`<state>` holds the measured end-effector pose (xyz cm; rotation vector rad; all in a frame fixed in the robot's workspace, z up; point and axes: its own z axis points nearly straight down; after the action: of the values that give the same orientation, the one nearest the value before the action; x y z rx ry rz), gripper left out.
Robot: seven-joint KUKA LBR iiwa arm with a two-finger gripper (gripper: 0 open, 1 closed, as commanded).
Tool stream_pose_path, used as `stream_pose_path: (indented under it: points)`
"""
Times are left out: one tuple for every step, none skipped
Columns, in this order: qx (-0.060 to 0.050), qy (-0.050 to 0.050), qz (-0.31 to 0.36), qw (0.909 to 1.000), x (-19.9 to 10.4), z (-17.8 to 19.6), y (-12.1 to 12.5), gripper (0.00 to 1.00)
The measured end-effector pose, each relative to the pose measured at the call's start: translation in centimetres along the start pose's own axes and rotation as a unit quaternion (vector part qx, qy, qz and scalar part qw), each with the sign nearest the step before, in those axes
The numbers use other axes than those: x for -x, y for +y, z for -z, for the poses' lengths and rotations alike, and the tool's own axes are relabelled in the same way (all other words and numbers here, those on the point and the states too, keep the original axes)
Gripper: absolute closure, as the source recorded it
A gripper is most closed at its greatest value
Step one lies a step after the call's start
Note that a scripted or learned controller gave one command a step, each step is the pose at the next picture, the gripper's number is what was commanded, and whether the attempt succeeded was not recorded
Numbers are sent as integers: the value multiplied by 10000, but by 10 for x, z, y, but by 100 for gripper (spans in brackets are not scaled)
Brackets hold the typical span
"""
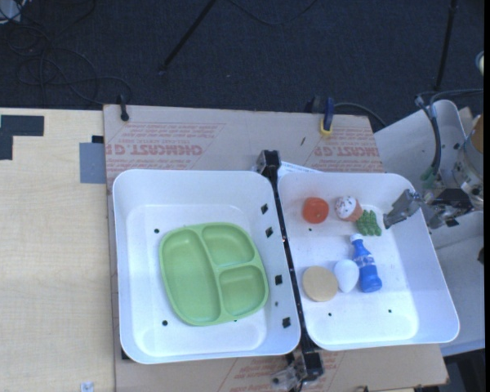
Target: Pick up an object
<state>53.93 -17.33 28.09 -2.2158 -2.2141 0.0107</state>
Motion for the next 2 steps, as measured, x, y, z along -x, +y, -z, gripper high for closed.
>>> stream_pose_path:
  points:
    - [38,-8,7,10000,0,4,1,0]
    - [5,3,1,10000,3,-42,1,0]
